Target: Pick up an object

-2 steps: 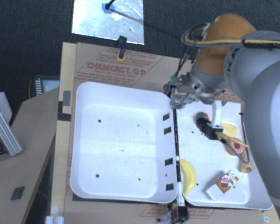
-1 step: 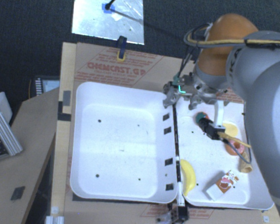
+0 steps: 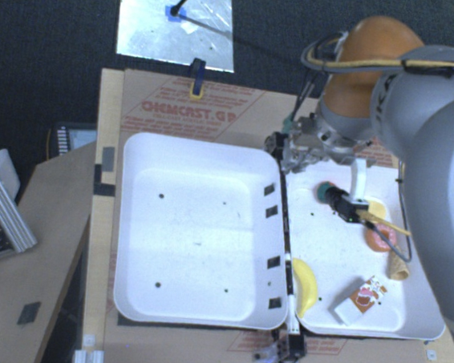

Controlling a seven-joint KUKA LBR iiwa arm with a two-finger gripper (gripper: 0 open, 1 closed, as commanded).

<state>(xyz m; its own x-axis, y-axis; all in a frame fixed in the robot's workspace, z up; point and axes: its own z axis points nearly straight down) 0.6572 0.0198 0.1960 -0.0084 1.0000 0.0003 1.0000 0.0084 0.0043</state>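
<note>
**Ana:** From the camera view, where does the gripper (image 3: 290,155) sit?

**Ben:** At the far left corner of the right bin (image 3: 327,245), close to the rim it shares with the left bin (image 3: 197,238). The grey arm (image 3: 447,119) comes in from the right, and its orange band (image 3: 369,59) stands above the far edge of the bin.

**Ana:** Is the gripper spread, or pressed together on something?

**Ben:** I cannot tell; the wrist hides that part from this angle.

**Ana:** And the things it could pick up?

**Ben:** All of them lie on the floor of the right bin. A banana (image 3: 306,286) lies along the left edge, toward the near left corner, almost touching the shared rim. A small carton (image 3: 362,300), white with a red print, lies tilted close to the near edge, just beside the banana on its right. A pink ring (image 3: 380,239) lies near the right edge, about halfway along it. A tan cone (image 3: 399,270) lies just beside the ring, nearer the near right corner. A yellow piece (image 3: 377,209) lies on the far side of the ring, close against it.

**Ana:** How far are they from the gripper?

**Ben:** The banana and the carton are well apart from it, and the ring group is somewhat nearer.
</note>
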